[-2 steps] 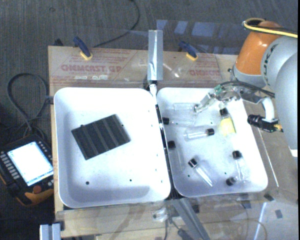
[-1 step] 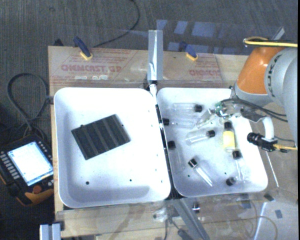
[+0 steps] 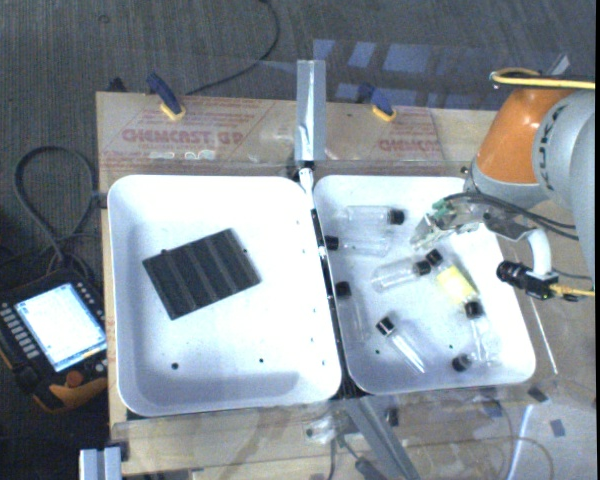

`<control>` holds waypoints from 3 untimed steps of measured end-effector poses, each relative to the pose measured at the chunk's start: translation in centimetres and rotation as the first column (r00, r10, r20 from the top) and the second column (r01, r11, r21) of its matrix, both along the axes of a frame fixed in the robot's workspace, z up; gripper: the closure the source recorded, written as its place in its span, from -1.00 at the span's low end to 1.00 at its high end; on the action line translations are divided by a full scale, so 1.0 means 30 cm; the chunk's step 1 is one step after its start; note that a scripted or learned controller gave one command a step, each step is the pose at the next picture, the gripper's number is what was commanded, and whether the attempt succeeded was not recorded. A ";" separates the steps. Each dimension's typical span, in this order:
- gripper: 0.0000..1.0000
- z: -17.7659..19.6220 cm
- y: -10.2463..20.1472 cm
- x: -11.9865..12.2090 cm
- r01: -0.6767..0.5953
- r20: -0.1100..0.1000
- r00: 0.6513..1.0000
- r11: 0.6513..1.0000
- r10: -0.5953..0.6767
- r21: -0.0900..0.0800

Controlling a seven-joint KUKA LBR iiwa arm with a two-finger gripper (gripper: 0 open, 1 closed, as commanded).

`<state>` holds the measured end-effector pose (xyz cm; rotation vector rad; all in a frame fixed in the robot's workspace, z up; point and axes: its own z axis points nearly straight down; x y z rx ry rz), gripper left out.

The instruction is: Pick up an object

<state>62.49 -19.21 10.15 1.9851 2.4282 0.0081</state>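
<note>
Over the right bin (image 3: 520, 368), gripper (image 3: 435, 218) low, arm (image 3: 540, 148) reaching in

Readable text is on the clear sheet (image 3: 270, 133) laid over the surface behind the bins. Red print on its left part (image 3: 175, 136) looks like "CHEMCAST" plus two or three more characters, maybe "GP", not sure. Red print on its right part (image 3: 408, 144) looks like the same kind of lettering, too faint and cut off to read. The handheld screen (image 3: 55, 326) at left is lit, contents too small to make out. No legible labels on the vials or the dark ribbed panel.
</note>
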 end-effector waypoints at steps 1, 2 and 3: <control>1.00 0.291 -0.043 0.124 -0.039 -0.004 0.999 0.999 0.039 -0.002; -1.00 0.288 -0.043 0.122 -0.040 -0.006 0.999 0.999 0.040 -0.002; -1.00 0.003 -0.096 -0.053 -0.140 -0.008 0.990 0.990 0.140 0.001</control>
